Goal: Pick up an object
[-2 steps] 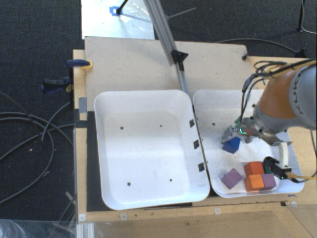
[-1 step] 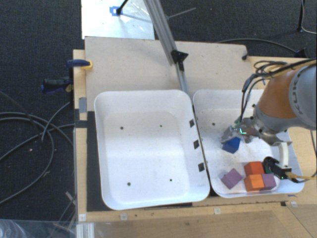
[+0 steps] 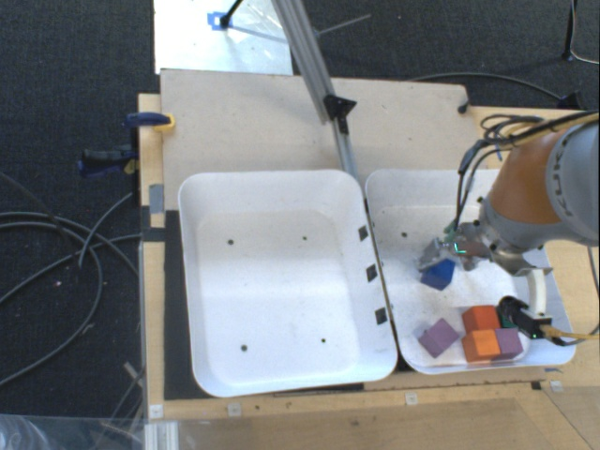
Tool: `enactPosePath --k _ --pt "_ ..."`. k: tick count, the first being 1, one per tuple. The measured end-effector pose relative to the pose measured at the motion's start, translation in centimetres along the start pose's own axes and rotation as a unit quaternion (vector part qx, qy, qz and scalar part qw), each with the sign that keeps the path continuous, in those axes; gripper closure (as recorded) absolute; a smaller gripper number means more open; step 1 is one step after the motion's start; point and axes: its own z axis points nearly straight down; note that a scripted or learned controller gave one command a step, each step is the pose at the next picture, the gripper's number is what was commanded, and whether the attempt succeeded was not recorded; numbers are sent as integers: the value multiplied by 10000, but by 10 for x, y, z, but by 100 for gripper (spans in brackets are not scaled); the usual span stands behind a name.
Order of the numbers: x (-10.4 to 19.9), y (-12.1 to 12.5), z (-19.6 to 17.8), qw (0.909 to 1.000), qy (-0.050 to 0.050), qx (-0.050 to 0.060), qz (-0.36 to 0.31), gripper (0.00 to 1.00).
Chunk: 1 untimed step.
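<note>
You see two white bins [image 3: 272,195]. Right bin: blue block [image 3: 437,275], purple block [image 3: 437,337] at its 6 o'clock, two orange blocks [image 3: 482,332] at 4. Arm's grey with orange band [image 3: 525,181].

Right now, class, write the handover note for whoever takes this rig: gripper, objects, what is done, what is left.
Gripper: low in the right bin, at the blue block; a grasp is not confirmed.
Objects: blue block mid-bin; purple block and a cluster of orange blocks near the front edge.
Left bin: nothing moved there.
Done: arm is at the blue block.
Left: confirm a grip, then lift.
</note>
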Motion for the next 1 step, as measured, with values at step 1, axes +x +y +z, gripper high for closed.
enactPosePath --k 1 --pt "0 0 0 10000 1 0 -1 0"
